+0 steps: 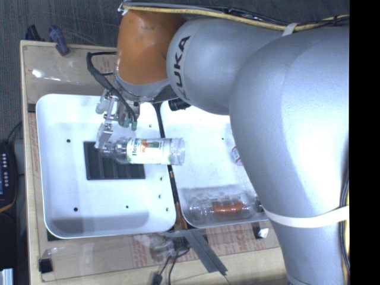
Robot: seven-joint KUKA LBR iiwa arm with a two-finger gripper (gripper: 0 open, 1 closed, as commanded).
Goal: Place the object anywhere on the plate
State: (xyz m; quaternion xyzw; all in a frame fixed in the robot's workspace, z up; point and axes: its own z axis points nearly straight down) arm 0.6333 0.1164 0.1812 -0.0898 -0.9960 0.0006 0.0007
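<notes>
Bottle (151,151) lies horizontal, cap end left, gripped there by jaws (108,142) over plate (113,164).

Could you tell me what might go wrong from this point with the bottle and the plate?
The gripper has the bottle only at its cap end, with the body sticking out sideways, so it may swing or slip free. Much of the bottle hangs beyond the dark plate, across the divider between the bins; released here, it could roll off or land half off the plate.

The arm (267,100) hides most of the right bin (202,177) and runs off the right edge; the bottle (148,151) covers part of the plate (107,168).
</notes>
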